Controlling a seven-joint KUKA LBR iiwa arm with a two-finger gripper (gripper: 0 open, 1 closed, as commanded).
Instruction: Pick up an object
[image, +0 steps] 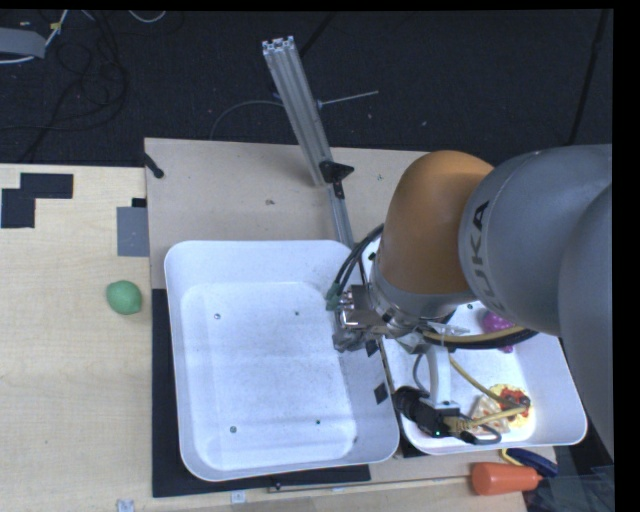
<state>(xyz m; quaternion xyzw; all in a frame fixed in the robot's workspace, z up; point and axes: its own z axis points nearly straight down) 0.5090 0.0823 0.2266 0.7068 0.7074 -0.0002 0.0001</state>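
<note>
I'm watching the arm (500, 240) hanging over the divide between the left bin (200, 270) and the right bin (570, 425). The gripper (352, 325) is sitting under the wrist; I cannot tell its state. The objects are lying in the right bin: a purple toy (497, 323), a yellow-red cluster (500, 408). Risk: I'm judging that coming down here could be striking the rims or closing on nothing.
</note>
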